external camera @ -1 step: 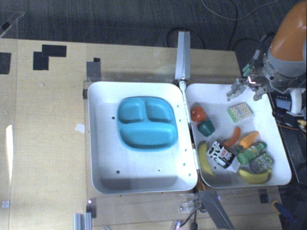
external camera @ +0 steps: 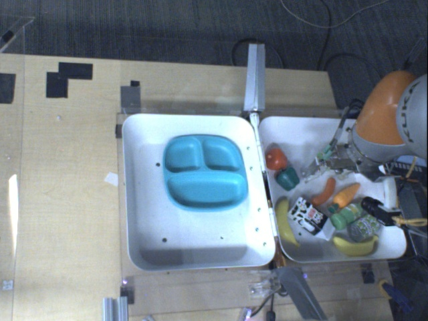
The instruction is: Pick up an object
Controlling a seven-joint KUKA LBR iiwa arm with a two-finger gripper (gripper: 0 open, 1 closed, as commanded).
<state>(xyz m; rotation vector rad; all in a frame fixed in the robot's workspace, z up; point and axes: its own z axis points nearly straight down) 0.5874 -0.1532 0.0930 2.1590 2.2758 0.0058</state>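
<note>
We see the claw (external camera: 326, 158) low over the right bin (external camera: 301, 134), but cannot tell how it stands; beneath it lie a red tomato (external camera: 275, 158), an orange carrot (external camera: 346, 195) and two bananas (external camera: 285, 222); a blue tray (external camera: 203, 171) fills the left bin (external camera: 140, 199).

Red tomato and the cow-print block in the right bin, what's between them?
In the camera view, a small dark-green block lies between the red tomato and the cow-print block, close under the tomato; white bin floor follows.
</note>
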